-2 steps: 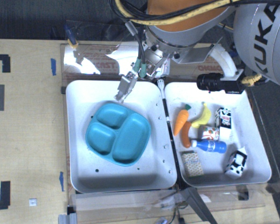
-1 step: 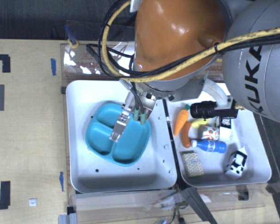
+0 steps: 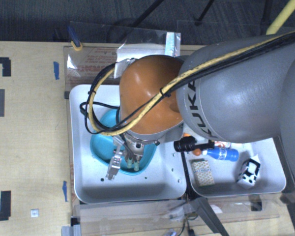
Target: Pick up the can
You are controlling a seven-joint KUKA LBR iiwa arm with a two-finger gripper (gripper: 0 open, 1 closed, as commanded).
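The pincer (image 3: pixel 119 162) is hanging over a blue bowl (image 3: pixel 104 144) in the left bin (image 3: pixel 83 181); its grip I cannot tell.

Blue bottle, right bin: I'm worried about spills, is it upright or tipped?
Tipped: the blue bottle lies lengthwise on its side on the right bin floor.
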